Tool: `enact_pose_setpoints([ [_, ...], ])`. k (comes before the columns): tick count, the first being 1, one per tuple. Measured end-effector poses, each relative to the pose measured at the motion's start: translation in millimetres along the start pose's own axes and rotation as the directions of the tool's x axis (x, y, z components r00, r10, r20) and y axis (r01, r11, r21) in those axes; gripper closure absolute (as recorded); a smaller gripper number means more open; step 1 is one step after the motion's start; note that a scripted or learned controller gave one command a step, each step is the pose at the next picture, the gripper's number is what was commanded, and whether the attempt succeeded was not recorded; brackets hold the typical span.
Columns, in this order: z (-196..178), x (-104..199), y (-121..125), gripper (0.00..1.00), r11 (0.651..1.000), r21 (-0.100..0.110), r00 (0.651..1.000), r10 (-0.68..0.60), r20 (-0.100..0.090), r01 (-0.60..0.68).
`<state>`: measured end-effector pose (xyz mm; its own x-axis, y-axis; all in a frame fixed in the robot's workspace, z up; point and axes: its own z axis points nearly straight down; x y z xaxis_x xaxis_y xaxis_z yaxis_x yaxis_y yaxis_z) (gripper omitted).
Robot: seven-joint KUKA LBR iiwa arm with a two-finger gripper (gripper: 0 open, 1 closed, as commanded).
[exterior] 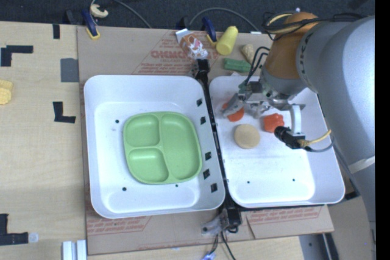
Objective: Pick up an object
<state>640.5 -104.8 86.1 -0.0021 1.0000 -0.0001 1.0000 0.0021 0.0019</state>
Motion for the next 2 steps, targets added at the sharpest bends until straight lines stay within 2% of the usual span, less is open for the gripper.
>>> enact_pose_setpoints([
  [1, 0, 7, 6, 0.0, 1.0, 0.0, 1.0, 0.0, 0.002, 0.0],
  [2, 1, 8, 25, 0.0, 1.0, 0.001, 1.0, 0.001, 0.0, -0.001],
])
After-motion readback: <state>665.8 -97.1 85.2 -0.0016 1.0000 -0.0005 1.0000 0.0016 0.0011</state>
